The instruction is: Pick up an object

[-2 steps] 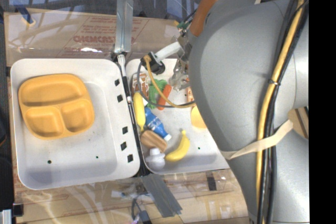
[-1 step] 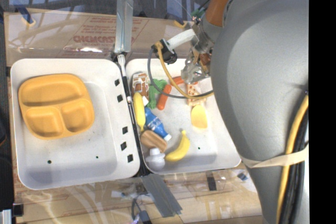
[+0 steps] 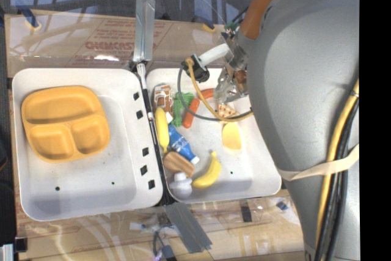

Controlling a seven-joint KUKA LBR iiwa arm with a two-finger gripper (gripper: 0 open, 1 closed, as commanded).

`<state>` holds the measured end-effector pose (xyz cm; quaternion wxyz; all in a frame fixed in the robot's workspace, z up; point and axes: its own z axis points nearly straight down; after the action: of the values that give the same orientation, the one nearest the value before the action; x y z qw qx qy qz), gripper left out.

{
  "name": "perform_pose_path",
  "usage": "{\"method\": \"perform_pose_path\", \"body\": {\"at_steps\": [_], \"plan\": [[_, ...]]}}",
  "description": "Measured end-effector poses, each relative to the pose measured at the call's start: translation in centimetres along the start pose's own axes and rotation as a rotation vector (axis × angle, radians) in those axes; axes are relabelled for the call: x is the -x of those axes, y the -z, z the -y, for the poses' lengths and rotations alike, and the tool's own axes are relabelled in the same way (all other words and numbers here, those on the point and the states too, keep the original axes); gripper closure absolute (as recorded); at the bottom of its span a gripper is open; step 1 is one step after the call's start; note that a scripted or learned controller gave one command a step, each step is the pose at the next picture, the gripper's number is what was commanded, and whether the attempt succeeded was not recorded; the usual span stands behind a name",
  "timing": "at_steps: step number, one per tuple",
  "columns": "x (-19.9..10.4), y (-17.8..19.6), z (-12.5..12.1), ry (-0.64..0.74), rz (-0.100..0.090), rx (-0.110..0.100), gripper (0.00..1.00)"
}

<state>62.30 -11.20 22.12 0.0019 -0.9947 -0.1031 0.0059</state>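
My gripper [image 3: 227, 93] hangs low over the back right part of the right bin [image 3: 259, 171], under the big grey arm. Just below it lies a small waffle-patterned slice [image 3: 226, 110], and a red-orange piece [image 3: 208, 94] sits to its left. An orange carrot [image 3: 192, 113] and a green item [image 3: 181, 104] lie further left. A pale yellow wedge [image 3: 231, 136] rests in front of the gripper. A banana [image 3: 208, 171], a blue bottle [image 3: 181, 144], a brown bun [image 3: 177, 162] and a long yellow item [image 3: 161, 126] lie along the bin's left side.
The left bin [image 3: 36, 192] holds a yellow divided plate [image 3: 64, 121]. A white round item [image 3: 181, 184] sits in the right bin's front left corner. A yellow and black cable [image 3: 194, 85] loops beside the gripper. The arm's body covers the right bin's right edge.
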Motion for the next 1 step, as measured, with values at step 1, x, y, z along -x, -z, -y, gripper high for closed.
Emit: {"method": "perform_pose_path", "body": {"at_steps": [1], "plan": [[5.2,-1.99,-0.02,0.001,-0.004,0.001,1.0]]}}
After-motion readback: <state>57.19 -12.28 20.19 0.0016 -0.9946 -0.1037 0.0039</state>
